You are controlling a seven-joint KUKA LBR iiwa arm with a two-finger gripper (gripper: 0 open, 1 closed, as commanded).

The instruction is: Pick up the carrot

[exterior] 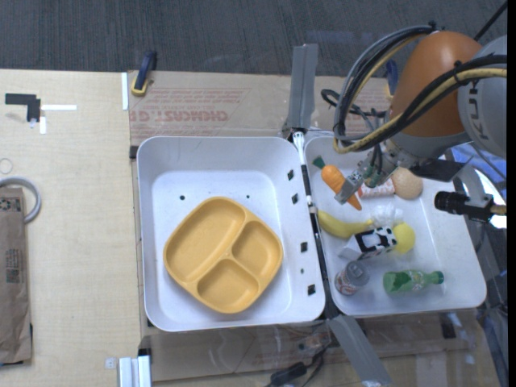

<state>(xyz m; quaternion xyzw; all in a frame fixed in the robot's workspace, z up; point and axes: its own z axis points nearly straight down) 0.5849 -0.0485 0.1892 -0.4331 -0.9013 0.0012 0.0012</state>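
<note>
The carrot [332, 177] is orange with a small green top. It lies at a slant in the back left corner of the right bin [459, 297], close to the wall between the bins. My gripper [355, 185] has come down from the right and sits right at the carrot's lower end, a grey part of it lying over the orange body. The arm's orange band [427, 79] hangs above the bin's back edge and hides what lies beneath it.
Around the carrot in the right bin lie a banana [343, 224], a beige lump [408, 185], a white tube [377, 190], a black-and-white toy [373, 241], a yellow ball [401, 238], a can [352, 276] and a green bottle [411, 280]. The left bin [161, 168] holds a yellow divided plate [224, 254].
</note>
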